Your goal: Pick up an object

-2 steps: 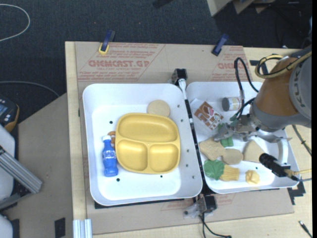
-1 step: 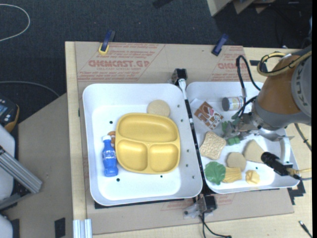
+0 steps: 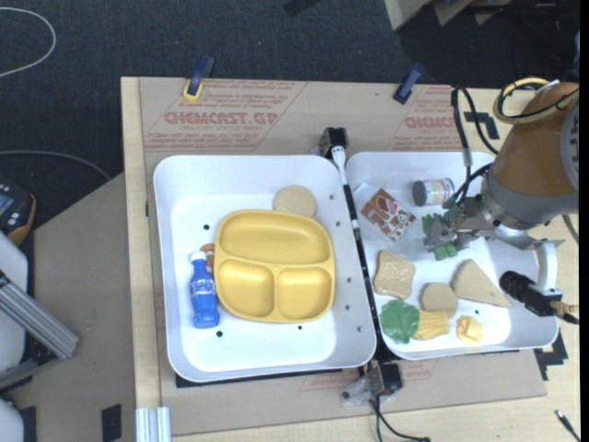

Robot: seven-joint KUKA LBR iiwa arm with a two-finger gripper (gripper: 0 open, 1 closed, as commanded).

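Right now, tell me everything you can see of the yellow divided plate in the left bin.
The yellow plate is a rounded, matte, plastic-looking tray with three compartments: one wide section across the far side and two smaller ones on the near side. It lies flat, right side up, in the middle of the left bin. A blue bottle lies against its left edge, and a round tan disc sits at its far rim, seemingly touching. Something orange peeks out between bottle and plate; I cannot identify it.

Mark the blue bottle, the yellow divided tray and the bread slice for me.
blue bottle (image 3: 203, 293): camera view, middle of its body.
yellow divided tray (image 3: 272, 236): camera view, floor of its large upper compartment.
bread slice (image 3: 394, 274): camera view, centre of its top face.
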